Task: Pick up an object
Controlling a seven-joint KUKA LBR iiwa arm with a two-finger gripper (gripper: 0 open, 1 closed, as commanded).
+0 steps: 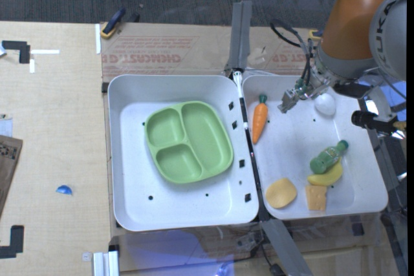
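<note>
The right bin holds an orange carrot against its left wall. Near its front right lie a green bottle, a yellow banana, an orange cheese wedge and a round yellow piece. A white rounded object rests near the far right. My gripper hangs over the far middle of this bin, right of the carrot and just left of the white object. I see nothing held in it.
The left bin contains a green divided plate. A metal divider runs between the bins. The grey and orange arm looms over the right bin's far right corner. Cardboard lies behind the bins.
</note>
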